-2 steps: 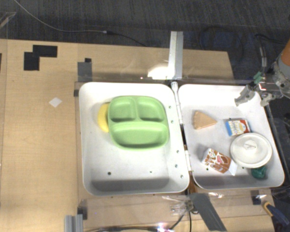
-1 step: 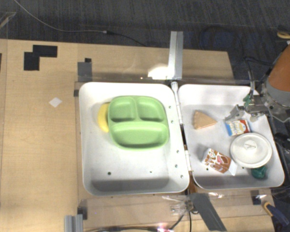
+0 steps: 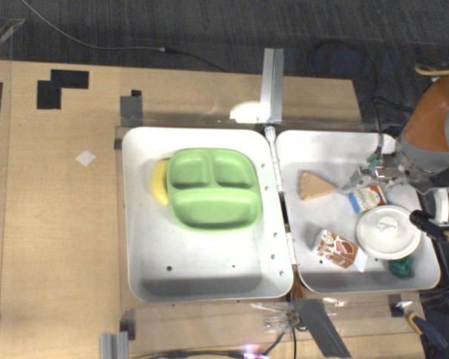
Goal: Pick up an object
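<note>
**Light packet under the pincer, best taken by its edges**

The pincer (image 3: pixel 376 172) hangs low over the right bin (image 3: pixel 434 279), at the upper end of a small red-and-white packet (image 3: pixel 367 198); how far it is open I cannot tell. The packet lies between a tan wedge (image 3: pixel 314 186) and a round white lid (image 3: pixel 388 230), touching the lid. It looks light, thin and slick, likely to crumple or slide; gripping across its narrow width seems safest. The left bin (image 3: pixel 146 275) holds a green divided tray (image 3: pixel 212 188).

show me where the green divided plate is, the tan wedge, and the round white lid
green divided plate (image 3: pixel 212 188), camera view, on its large front compartment.
tan wedge (image 3: pixel 314 186), camera view, on its middle.
round white lid (image 3: pixel 388 229), camera view, near its centre.
</note>
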Controlling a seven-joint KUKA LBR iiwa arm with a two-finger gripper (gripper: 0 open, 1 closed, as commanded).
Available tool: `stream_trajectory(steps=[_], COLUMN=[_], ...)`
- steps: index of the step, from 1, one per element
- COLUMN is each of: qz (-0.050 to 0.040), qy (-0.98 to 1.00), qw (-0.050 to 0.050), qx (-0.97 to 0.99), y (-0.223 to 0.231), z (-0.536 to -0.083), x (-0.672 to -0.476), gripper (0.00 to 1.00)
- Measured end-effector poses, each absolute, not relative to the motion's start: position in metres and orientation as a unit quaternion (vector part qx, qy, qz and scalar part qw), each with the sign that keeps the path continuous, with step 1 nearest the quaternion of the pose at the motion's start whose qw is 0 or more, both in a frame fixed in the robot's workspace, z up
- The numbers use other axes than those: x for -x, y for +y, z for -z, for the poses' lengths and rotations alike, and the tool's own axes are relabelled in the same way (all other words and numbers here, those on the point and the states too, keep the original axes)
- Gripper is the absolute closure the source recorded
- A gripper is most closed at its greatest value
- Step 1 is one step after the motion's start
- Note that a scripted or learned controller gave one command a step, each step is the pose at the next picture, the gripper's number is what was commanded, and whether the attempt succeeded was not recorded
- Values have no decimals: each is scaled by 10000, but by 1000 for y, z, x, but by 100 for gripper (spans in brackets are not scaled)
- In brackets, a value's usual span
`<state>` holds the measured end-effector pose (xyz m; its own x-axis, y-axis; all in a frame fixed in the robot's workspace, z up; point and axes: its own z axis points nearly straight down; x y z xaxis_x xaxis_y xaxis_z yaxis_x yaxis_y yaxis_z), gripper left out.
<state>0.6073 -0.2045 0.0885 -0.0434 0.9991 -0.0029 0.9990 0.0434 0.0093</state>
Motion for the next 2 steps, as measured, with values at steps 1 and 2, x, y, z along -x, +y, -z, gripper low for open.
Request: stream_trajectory(steps=[1,2], qz=[-13,-27], qy=[7309,7315], qw=[23,49], qx=[-6825,-6818], y=[-204,-204], z=[-87,-99], x=[-598,-600], gripper=[0,100])
